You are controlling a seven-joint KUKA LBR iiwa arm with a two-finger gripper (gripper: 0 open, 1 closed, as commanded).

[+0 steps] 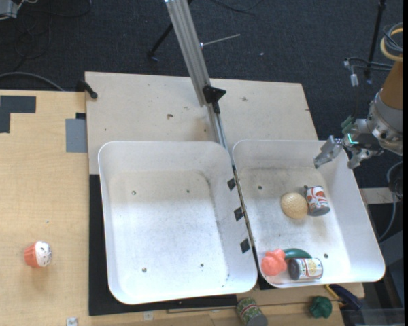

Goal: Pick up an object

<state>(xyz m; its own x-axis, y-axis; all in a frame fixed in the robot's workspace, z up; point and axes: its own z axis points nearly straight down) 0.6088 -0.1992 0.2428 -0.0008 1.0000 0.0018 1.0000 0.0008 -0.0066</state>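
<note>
My gripper [343, 154] hangs over the far right rim of the right bin [367, 240], its two fingers spread open with nothing between them. Below and left of it in that bin lie a tan round object [294, 205] and a small red-and-white can [317, 200], touching each other. At the bin's near edge sit a pink-orange object [274, 263], a dark can [306, 269] on its side and a green item [298, 252] partly hidden behind them.
The left bin [115, 182] lies beside the right one, with a divider with black clips [236, 212] between them. A slanted metal rail [194, 60] rises behind. An orange-white toy [38, 255] sits on the wooden table; a green object [319, 306] and a can [248, 310] lie at the bench front.
</note>
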